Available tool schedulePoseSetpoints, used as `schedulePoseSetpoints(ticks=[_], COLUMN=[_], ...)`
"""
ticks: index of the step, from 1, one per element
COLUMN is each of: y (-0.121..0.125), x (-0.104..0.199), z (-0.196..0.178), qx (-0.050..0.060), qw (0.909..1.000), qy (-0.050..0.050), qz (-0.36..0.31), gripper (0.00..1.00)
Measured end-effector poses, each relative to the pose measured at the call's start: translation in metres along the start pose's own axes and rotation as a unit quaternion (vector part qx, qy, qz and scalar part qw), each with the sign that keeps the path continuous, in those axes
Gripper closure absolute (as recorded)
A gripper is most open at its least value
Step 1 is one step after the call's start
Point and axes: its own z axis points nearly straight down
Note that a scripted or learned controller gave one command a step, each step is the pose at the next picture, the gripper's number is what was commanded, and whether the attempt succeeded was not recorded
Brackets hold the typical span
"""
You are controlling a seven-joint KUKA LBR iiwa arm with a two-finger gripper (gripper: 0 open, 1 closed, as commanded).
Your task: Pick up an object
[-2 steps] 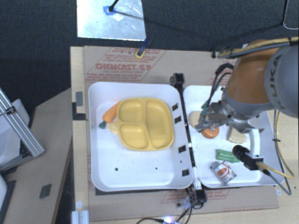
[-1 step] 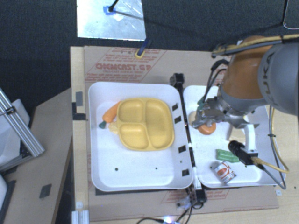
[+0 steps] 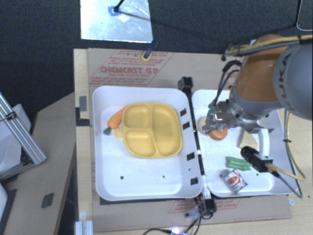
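**End effector low beside the orange piece in the right bin**

From my station I see the end effector point(image 3: 213, 123) down inside the right shallow white bin point(image 3: 208, 180), near its left wall and in its far half. I cannot tell whether it is spread or pressed together, because the wrist body hides that part. Right against its near side lies a small round orange object point(image 3: 219, 134), partly covered by the end effector's metal. I cannot say whether it is being gripped.

Nearer the camera in the same bin lies a flat green oblong piece point(image 3: 237, 162). Just past that, close to the bin's near rim, a small white and red can point(image 3: 234, 180) lies on its side. The grey arm with its orange band point(image 3: 259, 70) reaches in from the right over this bin.

In the left shallow white bin point(image 3: 142, 185) sits a yellow plastic divided plate point(image 3: 149, 130). An orange toy carrot point(image 3: 116, 117) with a green tip touches the plate's left edge. Both bins rest on a cardboard-covered worktop point(image 3: 127, 70).
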Motion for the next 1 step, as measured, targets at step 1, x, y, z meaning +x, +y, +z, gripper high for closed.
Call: schedulePoseSetpoints(ticks=[1], y=[-0.0009], x=[-0.0006], z=[-0.0017], qx=[0.0], qw=[1.0], qy=[0.0], qz=[0.001], gripper=[1.0])
